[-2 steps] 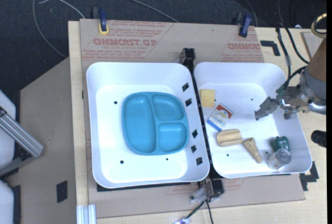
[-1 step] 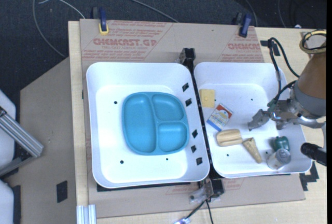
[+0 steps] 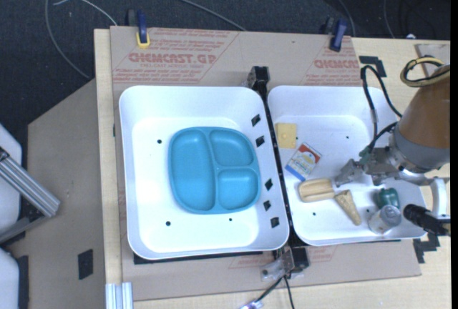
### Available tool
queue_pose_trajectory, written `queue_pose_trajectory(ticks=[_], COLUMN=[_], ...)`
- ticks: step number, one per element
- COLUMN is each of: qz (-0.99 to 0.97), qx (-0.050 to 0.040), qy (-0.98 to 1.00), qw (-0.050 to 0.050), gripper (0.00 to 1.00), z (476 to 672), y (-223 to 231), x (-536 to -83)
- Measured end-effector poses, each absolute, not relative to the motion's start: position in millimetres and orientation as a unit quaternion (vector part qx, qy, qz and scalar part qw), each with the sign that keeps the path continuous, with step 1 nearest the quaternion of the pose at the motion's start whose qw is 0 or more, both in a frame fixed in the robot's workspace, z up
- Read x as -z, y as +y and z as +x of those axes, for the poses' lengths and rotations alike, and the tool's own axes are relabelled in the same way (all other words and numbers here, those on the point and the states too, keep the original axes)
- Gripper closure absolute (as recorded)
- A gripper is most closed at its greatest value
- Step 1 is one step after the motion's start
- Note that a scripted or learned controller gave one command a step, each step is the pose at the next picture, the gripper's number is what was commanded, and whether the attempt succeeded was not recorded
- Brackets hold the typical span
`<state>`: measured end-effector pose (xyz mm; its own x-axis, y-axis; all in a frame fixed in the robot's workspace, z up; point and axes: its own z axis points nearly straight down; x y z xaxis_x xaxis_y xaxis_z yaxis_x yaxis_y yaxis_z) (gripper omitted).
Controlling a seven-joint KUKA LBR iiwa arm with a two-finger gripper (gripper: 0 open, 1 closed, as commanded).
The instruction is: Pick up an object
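The right bin [image 3: 323, 94] holds several small items. A yellow square slice [image 3: 286, 135] lies at its left, with a white packet printed red and blue [image 3: 303, 161] just below it. A tan bread-like roll [image 3: 315, 189] lies mid-bin, and a tan wedge [image 3: 348, 207] sits to its lower right. A small green and clear bottle [image 3: 386, 209] lies near the bin's front right corner. My gripper [image 3: 352, 173] hangs low over the bin, just right of the roll's end and above the wedge. The grey arm with its orange band [image 3: 429, 118] reaches in from the right.
The left bin [image 3: 143, 157] holds a blue divided plate [image 3: 213, 169]. A black divider with clips [image 3: 263, 150] runs between the bins. Black cables [image 3: 372, 96] loop over the right bin's far right corner.
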<state>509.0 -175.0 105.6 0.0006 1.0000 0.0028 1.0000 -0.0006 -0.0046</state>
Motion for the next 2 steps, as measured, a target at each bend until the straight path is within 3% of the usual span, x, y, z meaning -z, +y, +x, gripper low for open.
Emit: queue_pose_trajectory(ticks=[1,2], qz=[-0.707,-0.707], qx=[0.0005,0.0008], qy=[-0.707,-0.707], qw=[0.001,-0.002], gripper=[1.0,1.0], z=[509.7,504.2], y=[-175,-177], x=[-119,-179])
